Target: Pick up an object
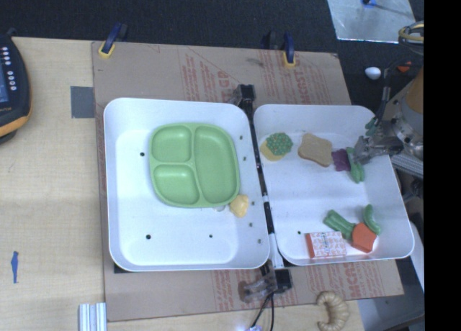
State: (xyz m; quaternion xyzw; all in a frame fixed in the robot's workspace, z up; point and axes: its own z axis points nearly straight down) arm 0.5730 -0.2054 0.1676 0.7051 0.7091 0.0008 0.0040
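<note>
Purple toy eggplant [347, 162] by right bin's [317, 250] far right wall, just under gripper [369, 147]; probably light, hard, slick plastic; best pinched across its middle; grip state impossible to tell.

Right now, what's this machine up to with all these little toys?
A robot arm reaches in from the right, and its gripper sits low at the far right of the right bin, right by a purple toy. Whether it has hold of it is unclear. A brown toast piece, a green and yellow toy, a red and green vegetable and a small box lie in that bin. The left bin holds a green divided plate.
</note>
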